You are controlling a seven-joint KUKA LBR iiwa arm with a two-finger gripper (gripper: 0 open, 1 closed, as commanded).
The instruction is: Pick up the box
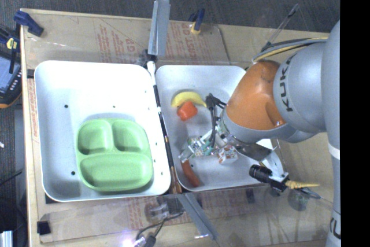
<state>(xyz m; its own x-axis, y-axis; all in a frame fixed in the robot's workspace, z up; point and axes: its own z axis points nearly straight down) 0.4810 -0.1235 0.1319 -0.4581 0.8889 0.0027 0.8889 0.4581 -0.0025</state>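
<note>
The arm (272, 101) is reaching into the right bin (231, 75), and the gripper (215, 139) is hanging over the box (202, 147) at about 6 o'clock in that bin; how it is set, I cannot tell. A banana (188, 98) and an orange piece (187, 111) are lying at 10 o'clock, while a green tray (114, 154) is sitting in the left bin (58, 84).

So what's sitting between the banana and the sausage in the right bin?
In the camera view, the small orange piece lies just below the banana; further down, colourful packaging lies just above the sausage.

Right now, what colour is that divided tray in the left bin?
Light green; the divided tray, with three compartments, shows plainly in the camera view.
</note>
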